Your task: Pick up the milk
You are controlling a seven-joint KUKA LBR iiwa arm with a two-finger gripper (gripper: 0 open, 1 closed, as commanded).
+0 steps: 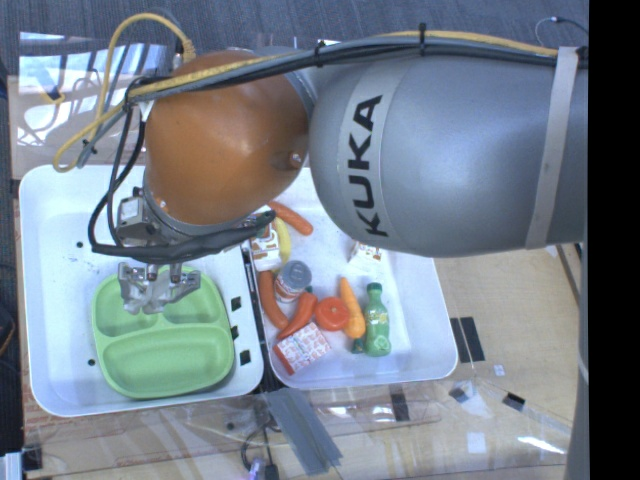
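Camera view: a pale worktop (pixel 500 298) carries two white bins (pixel 50 268); the arm reaches over, tool (pixel 155 293) narrow and empty above the green tray (pixel 165 353).

A dark blue-grey carpet (pixel 300 3) with a fine ribbed weave runs across the twelve o'clock side of the scene. Toward nine and ten o'clock, bright patches of light (pixel 45 78) fall across it in slanted bars, as if through a window or off a shiny sheet. The bench top (pixel 510 308) is pale wood, showing at three to five o'clock. Along six o'clock lies clear plastic sheeting (pixel 400 418), glinting, with a grey strip (pixel 300 428) on it. Small black tape marks (pixel 465 338) dot the wood near four o'clock.
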